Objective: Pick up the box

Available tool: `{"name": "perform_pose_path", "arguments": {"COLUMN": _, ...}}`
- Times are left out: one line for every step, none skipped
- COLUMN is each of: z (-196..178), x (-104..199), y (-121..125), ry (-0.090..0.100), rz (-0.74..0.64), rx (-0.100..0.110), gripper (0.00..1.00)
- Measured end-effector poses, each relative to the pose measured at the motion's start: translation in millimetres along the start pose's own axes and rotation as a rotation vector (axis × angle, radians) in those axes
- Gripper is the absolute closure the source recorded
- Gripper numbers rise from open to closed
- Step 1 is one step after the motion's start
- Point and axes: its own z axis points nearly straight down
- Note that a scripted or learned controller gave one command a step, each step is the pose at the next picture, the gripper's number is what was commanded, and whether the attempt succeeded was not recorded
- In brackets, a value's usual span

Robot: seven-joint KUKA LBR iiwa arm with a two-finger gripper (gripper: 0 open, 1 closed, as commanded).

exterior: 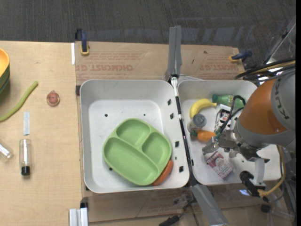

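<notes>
A small pink-and-white box lies flat on the floor of the right bin, near its front. My gripper hangs just above the box's far end, beside an orange carrot-like piece. The grey wrist and the orange band reach in from the right and cover the bin's right half. I cannot make out whether anything is held.
Behind the gripper, the right bin holds a banana, a green bottle, a grey round cap and a white printed carton. In the left bin, a green divided plate lies over an orange object.
</notes>
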Motion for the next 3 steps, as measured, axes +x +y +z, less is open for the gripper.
{"name": "perform_pose_path", "arguments": {"z": 7.5, "x": -7.7, "y": 1.6, "ry": 0.0, "rz": -0.05, "rx": -0.003, "gripper": 0.0}}
{"name": "perform_pose_path", "arguments": {"z": -14.8, "x": -13.2, "y": 3.1, "ry": 0.0, "rz": -0.042, "rx": -0.005, "gripper": 0.0}}
{"name": "perform_pose_path", "arguments": {"z": -17.6, "x": -4.2, "y": 1.5, "ry": -0.001, "rz": -0.119, "rx": -0.003, "gripper": 0.0}}
